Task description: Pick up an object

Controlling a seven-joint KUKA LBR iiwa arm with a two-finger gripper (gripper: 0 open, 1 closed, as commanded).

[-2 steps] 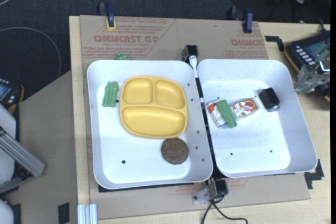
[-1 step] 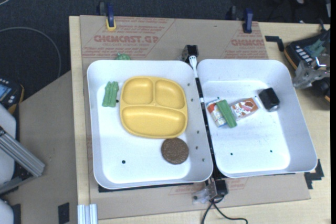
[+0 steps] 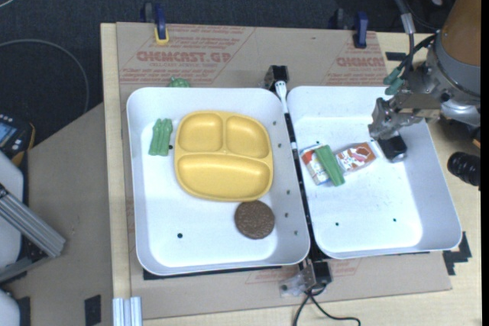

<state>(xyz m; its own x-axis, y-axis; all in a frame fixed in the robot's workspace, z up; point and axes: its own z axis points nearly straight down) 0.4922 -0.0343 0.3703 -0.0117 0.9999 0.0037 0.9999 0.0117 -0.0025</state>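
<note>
Pincer (image 3: 390, 140) state cannot be told; nothing is seen held. Just to its left, in the right bin (image 3: 397, 229), a light, crinkly packet (image 3: 353, 157) and a smaller green block (image 3: 329, 165) are found. The stiff block is judged best gripped across its narrow sides.

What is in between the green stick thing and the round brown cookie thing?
The yellow divided plate lies between the green stick and the brown round cookie in the left bin, seen in the camera view.
</note>
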